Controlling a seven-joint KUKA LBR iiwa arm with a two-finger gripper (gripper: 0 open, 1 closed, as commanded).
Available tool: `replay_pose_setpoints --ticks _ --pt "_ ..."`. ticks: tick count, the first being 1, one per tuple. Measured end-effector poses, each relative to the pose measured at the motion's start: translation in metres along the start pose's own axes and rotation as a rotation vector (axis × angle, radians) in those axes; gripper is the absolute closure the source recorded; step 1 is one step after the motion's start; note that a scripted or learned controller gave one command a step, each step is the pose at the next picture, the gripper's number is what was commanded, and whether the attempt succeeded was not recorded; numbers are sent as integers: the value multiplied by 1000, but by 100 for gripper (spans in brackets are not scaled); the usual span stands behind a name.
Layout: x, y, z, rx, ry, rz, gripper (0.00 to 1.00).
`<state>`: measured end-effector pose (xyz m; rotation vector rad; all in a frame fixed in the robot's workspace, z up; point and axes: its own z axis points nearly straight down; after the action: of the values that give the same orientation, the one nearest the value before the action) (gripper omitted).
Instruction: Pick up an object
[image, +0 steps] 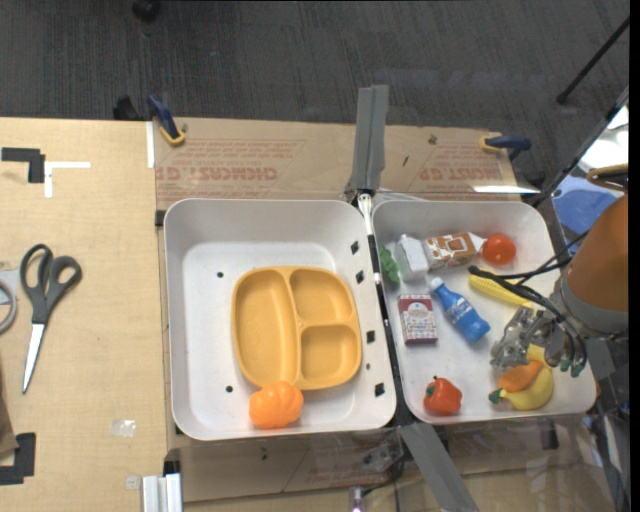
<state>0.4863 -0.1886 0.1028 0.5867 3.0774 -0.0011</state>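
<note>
Camera view, your inventory. Right bin (540, 218): claw (517, 345) low at the near right corner, just above the banana (530, 393) and a small orange piece (518, 378); whether it grips anything, you cannot tell. Also corn cob (497, 289), blue bottle (461, 312), tomato (498, 249), red pepper (441, 396), card box (418, 320). Left bin (200, 330): yellow divided tray (296, 326), orange fruit (275, 405). Surface (90, 300): scissors (42, 300).
</note>
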Motion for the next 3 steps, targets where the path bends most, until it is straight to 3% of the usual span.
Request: replay_pose_setpoints --ticks 1,2,3 --pt "0 0 0 0 0 0 0" --pt "-56 46 10 0 4 4 0" --pt "-97 122 11 1 11 20 0"
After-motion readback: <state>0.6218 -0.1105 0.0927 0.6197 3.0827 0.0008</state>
